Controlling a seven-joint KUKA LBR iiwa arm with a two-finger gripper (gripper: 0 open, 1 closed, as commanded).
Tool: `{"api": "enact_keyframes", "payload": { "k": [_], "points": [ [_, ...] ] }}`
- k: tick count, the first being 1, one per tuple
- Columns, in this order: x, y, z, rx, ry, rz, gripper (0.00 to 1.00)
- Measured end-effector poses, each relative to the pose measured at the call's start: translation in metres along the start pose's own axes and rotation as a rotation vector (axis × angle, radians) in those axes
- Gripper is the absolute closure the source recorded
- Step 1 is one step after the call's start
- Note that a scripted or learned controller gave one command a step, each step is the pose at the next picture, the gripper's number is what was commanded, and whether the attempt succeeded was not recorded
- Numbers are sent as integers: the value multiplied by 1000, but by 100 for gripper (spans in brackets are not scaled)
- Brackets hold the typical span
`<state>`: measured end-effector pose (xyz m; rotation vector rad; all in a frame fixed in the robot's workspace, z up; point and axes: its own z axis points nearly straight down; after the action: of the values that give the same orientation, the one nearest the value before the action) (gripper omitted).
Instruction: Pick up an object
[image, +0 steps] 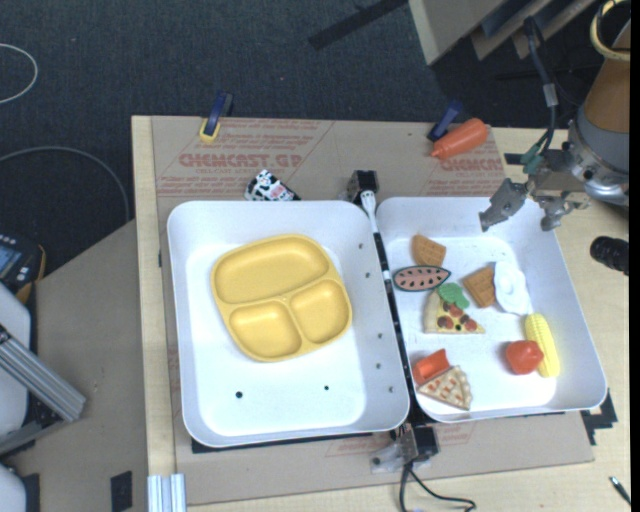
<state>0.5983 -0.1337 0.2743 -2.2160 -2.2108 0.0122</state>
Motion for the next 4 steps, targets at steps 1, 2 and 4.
{"api": "enact_keyframes", "payload": {
  "k": [1, 2, 4],
  "points": [
    [0, 2, -7, -13, -2, -3, 0],
    [-1, 1, 35, -8, -2, -2, 0],
    [2, 0, 143, -7, -1, -2, 0]
  ]
}}
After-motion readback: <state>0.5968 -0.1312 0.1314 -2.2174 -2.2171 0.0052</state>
